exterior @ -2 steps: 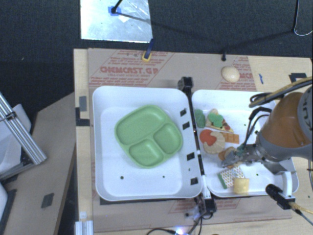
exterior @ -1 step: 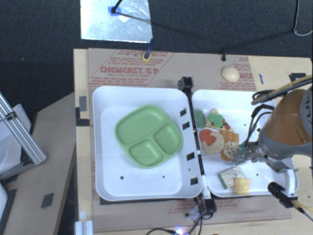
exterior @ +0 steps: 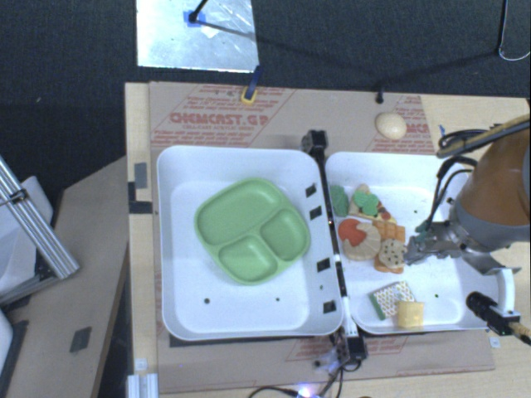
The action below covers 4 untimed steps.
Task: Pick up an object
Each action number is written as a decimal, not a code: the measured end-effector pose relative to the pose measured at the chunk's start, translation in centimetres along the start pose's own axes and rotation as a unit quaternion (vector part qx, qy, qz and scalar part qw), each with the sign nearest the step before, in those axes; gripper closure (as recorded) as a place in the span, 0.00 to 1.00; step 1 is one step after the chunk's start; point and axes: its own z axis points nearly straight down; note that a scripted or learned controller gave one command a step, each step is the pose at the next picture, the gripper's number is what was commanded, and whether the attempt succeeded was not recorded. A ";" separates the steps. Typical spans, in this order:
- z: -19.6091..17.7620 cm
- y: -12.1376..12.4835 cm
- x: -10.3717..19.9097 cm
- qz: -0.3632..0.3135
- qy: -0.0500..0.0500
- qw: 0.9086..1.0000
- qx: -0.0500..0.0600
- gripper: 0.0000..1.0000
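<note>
Sitting low in the view-right bin (exterior: 444,293), gripper (exterior: 415,247) is at the right edge of the toy-food pile; arm (exterior: 498,197) comes in from view right. Can't tell from this angle whether the gripper is open or closed, and nothing is visibly held.

Nearest obj: brown waffle-like piece (exterior: 390,257), just left of the gripper tip, touching or nearly so, can't resolve which. Small orange bits (exterior: 390,230) sit just above it.

Rest of pile, going left/up from the tool:
- tan round cookie (exterior: 362,245), up against the waffle piece
- red piece (exterior: 352,229), overlapping the cookie's top-left
- orange-and-green piece (exterior: 365,200), above the red one
- dark green piece (exterior: 338,199), near the bin's left wall

Below the gripper, apart from the pile: checkered piece w/ green edge (exterior: 392,297) and yellow block (exterior: 410,313), the two just beside each other near the bin's front wall.

View-left bin (exterior: 182,297) has a green divided plate (exterior: 251,229), lying flat, approx centred.

Pale egg-shaped obj (exterior: 390,124) is on the board behind the right bin, outside it, well apart from the gripper
</note>
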 end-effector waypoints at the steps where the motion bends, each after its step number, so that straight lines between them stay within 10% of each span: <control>1: -5.7 1.2 -0.1 0.000 0.000 1.000 -0.002 1.00; 4: -7.2 5.0 6.7 -0.001 0.000 1.000 0.002 1.00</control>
